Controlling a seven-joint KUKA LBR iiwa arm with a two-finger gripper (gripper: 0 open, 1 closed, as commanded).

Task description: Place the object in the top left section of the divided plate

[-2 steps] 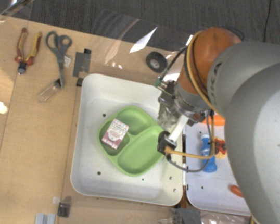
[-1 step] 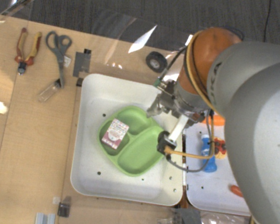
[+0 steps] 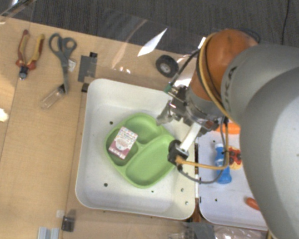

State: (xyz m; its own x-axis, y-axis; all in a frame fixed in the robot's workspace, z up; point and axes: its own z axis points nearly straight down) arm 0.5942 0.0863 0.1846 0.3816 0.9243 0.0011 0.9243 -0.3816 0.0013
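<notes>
while the gripper (image 3: 165, 115) hangs over the upper rim of the green divided plate (image 3: 146, 173), how open it is being impossible to tell, the pink-and-white packet (image 3: 123, 143) lies in the plate's left compartment, inside the left white bin (image 3: 90, 182).

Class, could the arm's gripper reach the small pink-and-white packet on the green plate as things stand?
Probably yes. The packet lies uncovered on the green plate, and the gripper hangs close by at the plate's upper right edge, with nothing between them.

Divided plate (image 3: 150, 166) in left bin (image 3: 90, 191), frame centre; small packet (image 3: 123, 143) in plate's left section. Pliers (image 3: 28, 53), scissors (image 3: 63, 54) on surface (image 3: 31, 154), upper left of frame.
</notes>
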